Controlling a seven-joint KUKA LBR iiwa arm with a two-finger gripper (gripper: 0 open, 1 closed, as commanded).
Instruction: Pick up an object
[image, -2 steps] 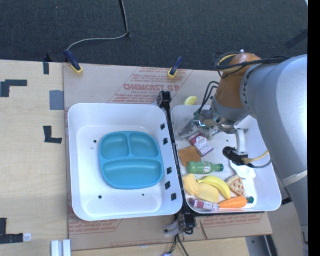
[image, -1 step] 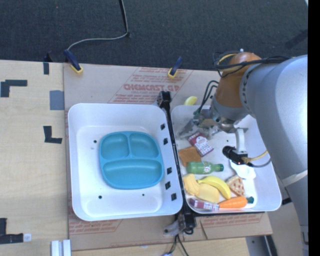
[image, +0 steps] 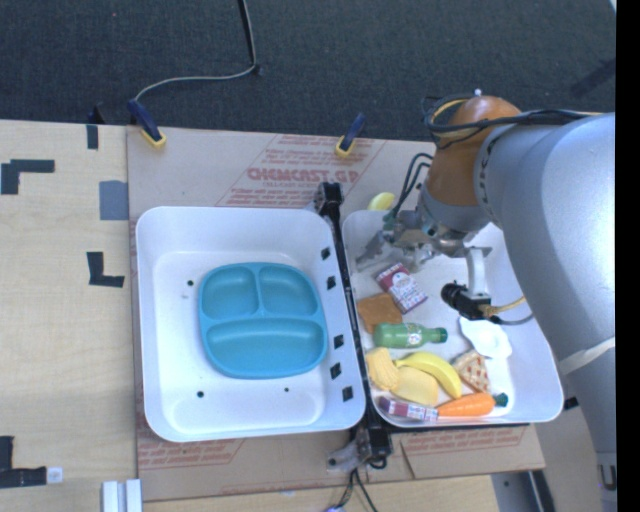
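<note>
Claw (image: 400, 243) low over far end of right bin (image: 535, 395), just above red-white packet (image: 403, 290); finger state cannot tell. Step: descent toward pick, nothing held. Candidates clustered near end: green bottle (image: 410, 335), banana (image: 437, 370), carrot (image: 466, 405). Next: settle on packet, close, lift straight.

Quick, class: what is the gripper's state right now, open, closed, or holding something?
Gripper: cannot be told; it sits low over the far end of the right bin, above the red-and-white packet, and nothing is seen held.
</note>
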